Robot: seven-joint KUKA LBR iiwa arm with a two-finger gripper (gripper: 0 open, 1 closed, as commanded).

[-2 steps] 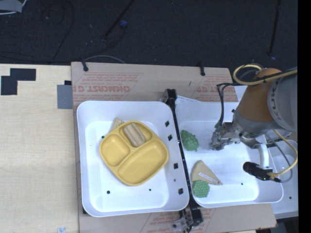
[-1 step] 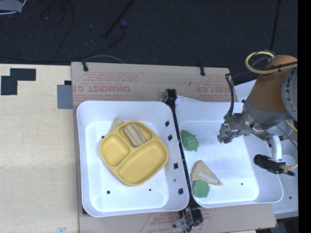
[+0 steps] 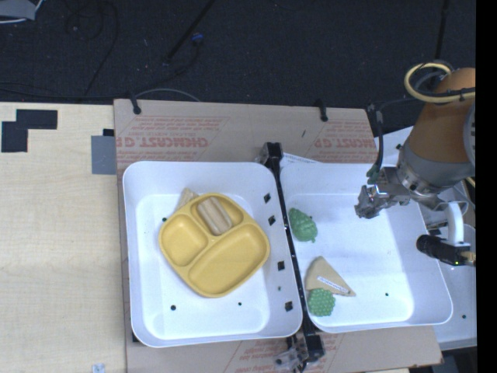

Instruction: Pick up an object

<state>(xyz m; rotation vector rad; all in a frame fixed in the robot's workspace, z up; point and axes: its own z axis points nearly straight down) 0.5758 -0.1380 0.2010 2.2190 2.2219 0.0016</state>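
2 white bins (image 3: 147,208), 1 yellow plate (image 3: 233,259), 2 green veg (image 3: 302,226), 1 wedge (image 3: 328,277), 1 bread pc (image 3: 213,214)

overhead camera, slanted down, both bins (image 3: 147,208)

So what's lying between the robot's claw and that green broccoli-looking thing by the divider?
Nothing: in the camera view, only bare white bin floor separates the gripper from the upper green broccoli piece.

The left bin (image 3: 147,301) holds a divided plate (image 3: 225,266) with a bread piece (image 3: 214,214) in it. The right bin (image 3: 373,305) holds a wedge (image 3: 328,277) between two leafy pieces (image 3: 302,226) (image 3: 321,302), with the tool (image 3: 370,206) to their right.
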